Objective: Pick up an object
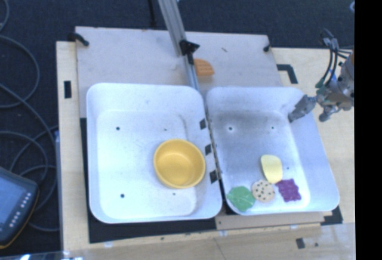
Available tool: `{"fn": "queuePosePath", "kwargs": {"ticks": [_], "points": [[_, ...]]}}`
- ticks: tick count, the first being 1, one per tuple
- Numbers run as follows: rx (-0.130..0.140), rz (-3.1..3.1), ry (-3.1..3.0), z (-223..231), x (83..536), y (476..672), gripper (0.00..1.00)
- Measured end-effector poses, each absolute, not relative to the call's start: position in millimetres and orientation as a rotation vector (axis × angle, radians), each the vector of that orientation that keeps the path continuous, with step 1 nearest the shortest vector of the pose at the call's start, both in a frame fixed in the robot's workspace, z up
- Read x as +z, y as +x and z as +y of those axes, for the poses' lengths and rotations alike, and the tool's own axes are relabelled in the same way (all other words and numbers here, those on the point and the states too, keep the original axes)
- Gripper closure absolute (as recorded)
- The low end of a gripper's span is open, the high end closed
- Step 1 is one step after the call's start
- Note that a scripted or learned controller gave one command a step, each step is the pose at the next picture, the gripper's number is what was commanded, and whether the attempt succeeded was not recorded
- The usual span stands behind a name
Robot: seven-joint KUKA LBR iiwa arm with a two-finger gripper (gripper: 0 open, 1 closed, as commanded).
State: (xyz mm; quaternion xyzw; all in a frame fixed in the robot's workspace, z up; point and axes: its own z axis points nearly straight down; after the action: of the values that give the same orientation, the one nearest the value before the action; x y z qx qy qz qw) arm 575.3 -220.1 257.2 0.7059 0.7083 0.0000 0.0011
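In the right bin (250, 127), several small items lie near the front edge: a pale yellow piece (271, 167), a round speckled cookie (262, 191), a green disc (241, 198) and a purple cluster (289, 189). A yellow bowl (179, 163) stands upright in the left bin (119, 133). My gripper (314, 111) hangs over the right bin's far right corner, well behind the small items. Its fingers are spread open with nothing between them.
An orange object (203, 68) lies on the board behind the bins, beside a slanted metal rail (170, 8). A divider with black clips (209, 151) separates the two bins. A tablet (12, 205) and cables lie on the floor at the left.
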Motion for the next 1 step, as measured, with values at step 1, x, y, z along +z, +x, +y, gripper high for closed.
{"fn": "queuePosePath", "kwargs": {"ticks": [1], "points": [[-0.001,2.224,2.215,-220.1,257.3,575.3,0.0]]}}
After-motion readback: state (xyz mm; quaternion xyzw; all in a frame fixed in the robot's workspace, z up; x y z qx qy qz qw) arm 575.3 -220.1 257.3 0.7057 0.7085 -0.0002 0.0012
